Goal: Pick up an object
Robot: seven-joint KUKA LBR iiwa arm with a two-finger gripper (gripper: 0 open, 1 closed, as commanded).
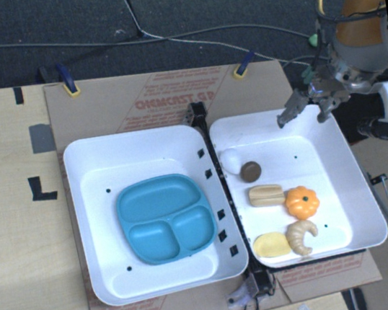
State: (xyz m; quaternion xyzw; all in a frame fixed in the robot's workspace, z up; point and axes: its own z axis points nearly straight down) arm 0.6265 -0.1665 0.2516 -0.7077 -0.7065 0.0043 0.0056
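Gripper [306,109] spread and holding nothing, poised over the far right corner of the right bin [351,155]. Well apart from the food cluster: brown ball [251,171], tan roll [266,195], orange pumpkin [302,202], croissant [302,236]. Best to travel toward the near side, centre above the pumpkin, descend straight, close across its round body.

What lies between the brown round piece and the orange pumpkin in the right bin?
In the camera view, the tan bread-like piece lies between the brown round piece and the orange pumpkin.

Arm [357,8] cut off at right edge (upper links hidden).
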